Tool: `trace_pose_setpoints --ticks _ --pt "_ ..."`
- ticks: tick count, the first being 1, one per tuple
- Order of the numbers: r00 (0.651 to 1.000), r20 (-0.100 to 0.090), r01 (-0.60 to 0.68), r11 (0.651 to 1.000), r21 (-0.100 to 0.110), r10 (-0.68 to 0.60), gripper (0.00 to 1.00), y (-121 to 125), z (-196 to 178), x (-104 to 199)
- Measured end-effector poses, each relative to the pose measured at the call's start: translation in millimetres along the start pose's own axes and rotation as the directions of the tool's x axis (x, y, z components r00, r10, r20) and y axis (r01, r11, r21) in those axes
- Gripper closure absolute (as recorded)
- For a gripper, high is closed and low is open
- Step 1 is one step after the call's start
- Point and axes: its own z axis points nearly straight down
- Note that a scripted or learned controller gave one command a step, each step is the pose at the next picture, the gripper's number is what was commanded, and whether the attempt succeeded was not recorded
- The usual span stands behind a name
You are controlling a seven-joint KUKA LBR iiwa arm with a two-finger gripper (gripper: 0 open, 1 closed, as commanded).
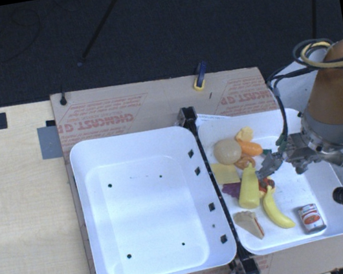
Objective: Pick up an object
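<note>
The right bin [330, 200] holds a heap of toy food. A beige round piece [228, 151] lies at the back, with an orange piece [251, 148] and a small yellow piece [244, 134] beside it. A yellow-green bottle [249, 187] stands in the middle, next to a banana [275, 208], a yellow block [224, 173] and a purple piece [231, 189]. A wedge-shaped slice [249, 224] and a red-labelled can [310, 217] lie near the front. My gripper [269, 165] reaches in from the right, low over the heap, just right of the bottle's top and above a small red piece [269, 183].
The left bin [87, 180] sits beside the right one, with a black divider [206, 179] between them. The arm's grey body and orange band [335, 97] hang over the right bin's right edge. Cables loop near the arm at upper right.
</note>
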Motion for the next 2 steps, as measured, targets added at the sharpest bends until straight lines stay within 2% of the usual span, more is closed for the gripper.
trace_pose_setpoints --ticks 1,2 --pt "1.000 0.004 -0.001 1.000 -0.009 0.001 0.00 25 126 17" --pt "1.000 0.002 0.002 1.000 -0.006 -0.002 0.00 78 139 32"
